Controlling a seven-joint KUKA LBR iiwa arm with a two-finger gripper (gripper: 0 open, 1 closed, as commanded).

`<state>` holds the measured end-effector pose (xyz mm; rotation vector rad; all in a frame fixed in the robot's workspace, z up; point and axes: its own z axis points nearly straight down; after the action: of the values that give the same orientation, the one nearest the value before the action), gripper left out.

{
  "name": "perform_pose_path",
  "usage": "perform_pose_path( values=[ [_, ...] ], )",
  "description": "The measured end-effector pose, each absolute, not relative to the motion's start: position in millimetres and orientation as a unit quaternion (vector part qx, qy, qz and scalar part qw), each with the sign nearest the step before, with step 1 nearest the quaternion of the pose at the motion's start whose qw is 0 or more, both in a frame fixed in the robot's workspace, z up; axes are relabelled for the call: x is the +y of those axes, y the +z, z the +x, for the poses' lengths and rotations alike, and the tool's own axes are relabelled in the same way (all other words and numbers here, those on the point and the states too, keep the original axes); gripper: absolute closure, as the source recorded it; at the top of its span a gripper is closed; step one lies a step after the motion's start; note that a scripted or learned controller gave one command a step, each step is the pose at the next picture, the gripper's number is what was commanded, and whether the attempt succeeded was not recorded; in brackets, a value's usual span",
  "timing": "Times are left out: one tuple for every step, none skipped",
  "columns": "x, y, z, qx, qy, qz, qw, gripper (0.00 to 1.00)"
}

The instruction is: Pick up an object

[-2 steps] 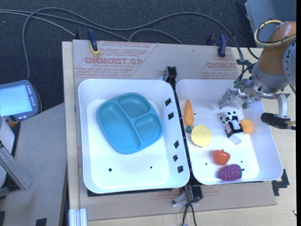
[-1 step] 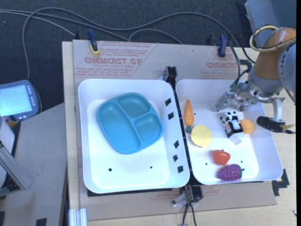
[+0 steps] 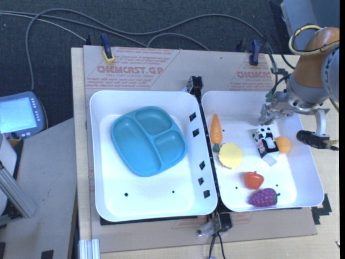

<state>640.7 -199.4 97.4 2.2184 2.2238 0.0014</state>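
I am watching the grey arm with its orange band [image 3: 315, 47] reaching in over the far right corner of the right white bin [image 3: 307, 190], and its gripper [image 3: 271, 114] is hanging low just above the bin floor near the far wall. From this slant I cannot tell how the gripper is set, and nothing is showing in its grasp. Just on the near side of it a small black-and-white toy block [image 3: 264, 141] is lying, with a small orange ball [image 3: 283, 144] touching its right side; I am judging the block the likeliest target, being closest. The other candidates are sitting loose and apart, which suits grasping: an orange toy carrot [image 3: 215, 129] along the left wall, a flat yellow disc [image 3: 230, 156] near it, a red toy tomato [image 3: 253, 179] and a purple bunch of toy grapes [image 3: 263, 197] towards the near edge. The left white bin [image 3: 105, 198] is carrying a blue divided plastic plate [image 3: 148, 140], probably parked out of the working area.
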Motion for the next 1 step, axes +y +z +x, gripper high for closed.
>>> perform_pose_path(
  values=[
    [-200.2,143.8,635.9,0.707,0.0014,0.707,0.002,1.00]
  ],
)
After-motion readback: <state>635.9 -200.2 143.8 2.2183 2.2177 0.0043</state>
